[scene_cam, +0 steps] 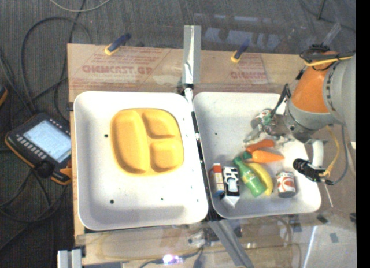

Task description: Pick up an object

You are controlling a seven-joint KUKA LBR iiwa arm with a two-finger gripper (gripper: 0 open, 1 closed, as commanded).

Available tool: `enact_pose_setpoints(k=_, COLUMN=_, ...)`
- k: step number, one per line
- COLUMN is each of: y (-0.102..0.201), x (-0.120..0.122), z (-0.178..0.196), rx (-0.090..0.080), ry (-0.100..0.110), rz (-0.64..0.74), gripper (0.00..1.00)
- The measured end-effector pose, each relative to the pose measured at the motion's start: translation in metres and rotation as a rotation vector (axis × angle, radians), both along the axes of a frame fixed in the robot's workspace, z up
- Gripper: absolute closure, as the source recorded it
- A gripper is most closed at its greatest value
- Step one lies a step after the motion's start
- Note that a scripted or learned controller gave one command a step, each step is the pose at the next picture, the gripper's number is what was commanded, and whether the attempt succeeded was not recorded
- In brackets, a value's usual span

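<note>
Camera view: the gripper (263, 123) is seen low in the right bin (225, 108); whether its jaws are parted or closed cannot be told. Just below the jaws, a carrot (267, 156) is lain beside a green bottle (250, 178), banana (264, 176) and can (285, 183). A yellow tray (148, 140) is set well left, in the left bin (92, 163).

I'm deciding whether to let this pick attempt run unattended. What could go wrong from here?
1. The end effector sits just above a tight cluster: the orange plastic carrot, green plastic bottle and yellow banana touch or overlap, so a grasp may catch two or slip.
2. The small red-and-white can lies near the right white bin's rim; a nudge could push it against the wall.
</note>
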State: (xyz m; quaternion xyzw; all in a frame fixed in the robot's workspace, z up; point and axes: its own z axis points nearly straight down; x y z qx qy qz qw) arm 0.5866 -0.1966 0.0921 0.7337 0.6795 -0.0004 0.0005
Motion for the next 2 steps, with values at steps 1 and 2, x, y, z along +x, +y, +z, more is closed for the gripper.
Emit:
enact_pose_setpoints(k=1, y=0.000, x=0.000, z=0.009, rx=-0.001, ry=-0.001, rz=-0.001, gripper=1.00)
enact_pose_setpoints(k=2, y=0.051, x=0.014, z=0.090, rx=0.000, ry=0.002, rz=-0.018, gripper=1.00)
